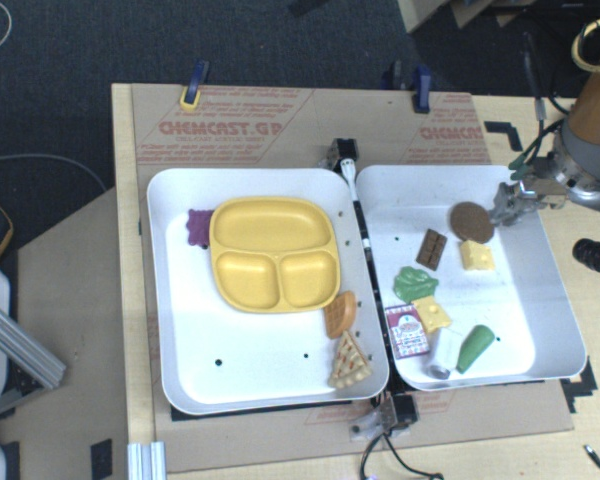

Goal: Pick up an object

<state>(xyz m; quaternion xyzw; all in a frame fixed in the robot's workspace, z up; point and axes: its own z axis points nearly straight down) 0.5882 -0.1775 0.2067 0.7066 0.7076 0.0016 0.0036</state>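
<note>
My gripper (505,208) hangs over the right bin's (560,318) far right part, next to a round brown cookie (470,221). Below the cookie lies a pale yellow cheese cube (477,256). A brown chocolate bar (432,249), a green leafy piece (414,284), a yellow wedge (435,316), a pink-framed card (408,330), a white cylinder (442,352) and a green pepper (476,348) are spread through the same bin.
The left bin (180,328) holds a yellow divided plate (275,251), a purple piece (198,226), a brown croissant-like piece (341,313) and a waffle wedge (349,361). Clamps sit at the board's far edge. Cables run near the arm at the right.
</note>
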